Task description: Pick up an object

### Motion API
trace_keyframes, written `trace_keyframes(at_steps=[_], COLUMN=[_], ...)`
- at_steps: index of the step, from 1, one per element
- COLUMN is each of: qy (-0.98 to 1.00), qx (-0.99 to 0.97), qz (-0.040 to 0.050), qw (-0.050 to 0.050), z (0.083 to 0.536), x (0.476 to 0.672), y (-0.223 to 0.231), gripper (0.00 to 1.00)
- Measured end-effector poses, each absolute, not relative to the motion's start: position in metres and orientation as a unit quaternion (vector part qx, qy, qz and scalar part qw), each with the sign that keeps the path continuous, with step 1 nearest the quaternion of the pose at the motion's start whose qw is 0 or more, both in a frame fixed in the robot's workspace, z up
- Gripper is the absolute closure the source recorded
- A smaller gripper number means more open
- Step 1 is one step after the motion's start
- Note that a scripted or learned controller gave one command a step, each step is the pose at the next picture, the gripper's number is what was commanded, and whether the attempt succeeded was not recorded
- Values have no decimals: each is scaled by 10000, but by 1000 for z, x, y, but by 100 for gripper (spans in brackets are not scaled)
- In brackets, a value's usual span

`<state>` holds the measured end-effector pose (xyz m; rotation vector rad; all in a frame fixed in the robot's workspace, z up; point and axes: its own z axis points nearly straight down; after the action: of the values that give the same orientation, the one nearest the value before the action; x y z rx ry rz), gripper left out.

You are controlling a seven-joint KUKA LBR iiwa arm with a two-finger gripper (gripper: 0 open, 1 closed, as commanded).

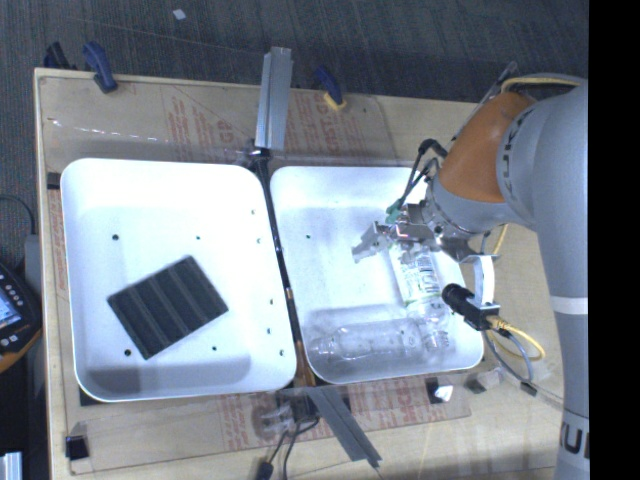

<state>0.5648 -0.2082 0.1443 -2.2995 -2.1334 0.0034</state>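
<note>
Worktop [400, 118] of pale wood, seen from above at a slant, bearing two shallow white bins side by side. Left bin [90, 198] holding a dark ribbed slab [167, 305], lying flat and turned at an angle, towards the near left part of the floor. Right bin [320, 208] holding two clear plastic bottles: one bottle [365, 343] lying on its side along the near wall, the other bottle [420, 280] lying roughly crosswise to it near the right wall, label uppermost, its lower end touching or just beside the first. Arm [530, 168], grey with an orange band, reaching in from the right over the right bin's far right corner. Gripper [385, 236] low over the bin floor, just at the upper end of the labelled bottle; fingers too blurred against the white floor and clear plastic to tell how far apart, and no object plainly seen between them. Blue clamps [98, 68] on the far edge of the worktop, a grey bar [272, 98] standing at the far junction of the bins, a second grey bar [345, 433] at the near junction. Cables [515, 343] trailing off the right bin's near right corner.
</note>
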Motion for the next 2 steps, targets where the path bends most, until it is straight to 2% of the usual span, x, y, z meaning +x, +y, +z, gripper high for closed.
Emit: trace_keyframes(at_steps=[1, 2], qy=[-6820, -6535], qx=[-7314, -7569], qz=[15, 13], qw=[34, 12], z=[154, 169], x=[565, 578], y=[-207, -191], gripper=[100, 100])
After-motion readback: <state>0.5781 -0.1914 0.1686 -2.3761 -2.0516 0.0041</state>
